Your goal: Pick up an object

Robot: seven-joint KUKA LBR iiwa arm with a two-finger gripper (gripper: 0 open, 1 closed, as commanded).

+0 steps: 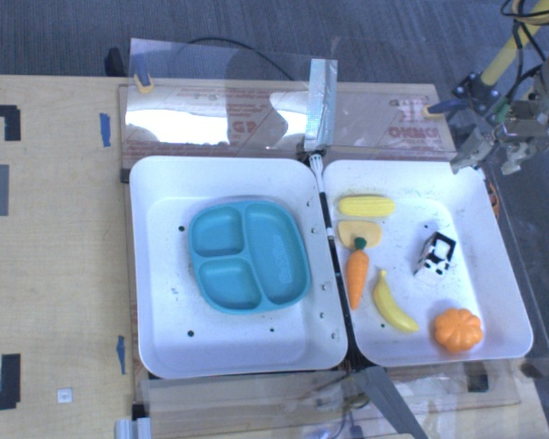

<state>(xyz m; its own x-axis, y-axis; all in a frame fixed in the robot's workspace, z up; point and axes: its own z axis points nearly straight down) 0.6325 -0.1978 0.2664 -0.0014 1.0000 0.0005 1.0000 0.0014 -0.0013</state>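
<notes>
Surface (46, 245): pale wood, carrying two shallow white bins side by side, their inner rims touching along the centre line.

Left bin (156, 337): holds one item, a blue divided plate (249, 254) with three compartments, lying flat near the middle. Probably meant as a receiving dish; nothing rests on it.

Right bin (503, 273): holds the candidate objects, loosely scattered so most stand apart from one another.
- Corn cob (365, 207), yellow, lying crosswise near the far left corner.
- Yellow wedge (360, 233), perhaps cheese, just below the corn.
- Carrot (357, 277), orange with green top, lengthwise beside the dividing rim, its top touching the wedge.
- Banana (393, 304), curved, just right of the carrot.
- Black-and-white object (435, 252), small, kind unclear, apart in the middle right.
- Orange pumpkin-like fruit (457, 329), near corner, isolated.

Gripper (494, 149): at the far right corner of the right bin, above its rim, well apart from every object. Whether the fingers are spread or pressed together cannot be told. Nothing is held.

Judgement: the pick has not begun; the isolated pumpkin or the black-and-white object would offer the clearest approach.
</notes>
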